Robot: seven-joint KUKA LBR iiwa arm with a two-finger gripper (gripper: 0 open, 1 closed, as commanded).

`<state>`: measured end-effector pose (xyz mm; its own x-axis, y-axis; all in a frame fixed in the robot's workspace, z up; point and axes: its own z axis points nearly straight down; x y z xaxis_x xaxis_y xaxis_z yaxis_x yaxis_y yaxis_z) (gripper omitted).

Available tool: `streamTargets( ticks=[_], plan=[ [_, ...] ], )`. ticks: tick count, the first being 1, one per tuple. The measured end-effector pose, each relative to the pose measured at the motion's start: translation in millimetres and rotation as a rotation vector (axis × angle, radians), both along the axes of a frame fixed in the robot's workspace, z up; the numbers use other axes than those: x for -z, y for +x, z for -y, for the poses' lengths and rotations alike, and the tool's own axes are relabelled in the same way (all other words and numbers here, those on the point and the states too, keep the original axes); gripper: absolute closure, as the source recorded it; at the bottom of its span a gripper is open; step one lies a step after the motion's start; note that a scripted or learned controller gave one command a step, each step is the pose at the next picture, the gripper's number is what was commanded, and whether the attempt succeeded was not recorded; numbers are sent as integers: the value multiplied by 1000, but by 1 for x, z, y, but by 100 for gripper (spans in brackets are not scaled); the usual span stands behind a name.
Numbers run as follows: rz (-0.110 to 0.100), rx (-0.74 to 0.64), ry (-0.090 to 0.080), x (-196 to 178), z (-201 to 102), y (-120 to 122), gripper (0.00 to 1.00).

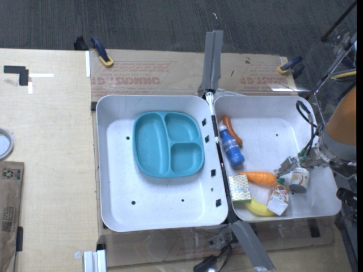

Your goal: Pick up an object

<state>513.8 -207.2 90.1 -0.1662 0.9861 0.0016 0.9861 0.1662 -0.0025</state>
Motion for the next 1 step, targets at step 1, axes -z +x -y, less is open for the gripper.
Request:
streamTargets(
  ticks=[1],
  plan=[
    [-1, 4, 0, -8, 1, 0, 100]
  ],
)
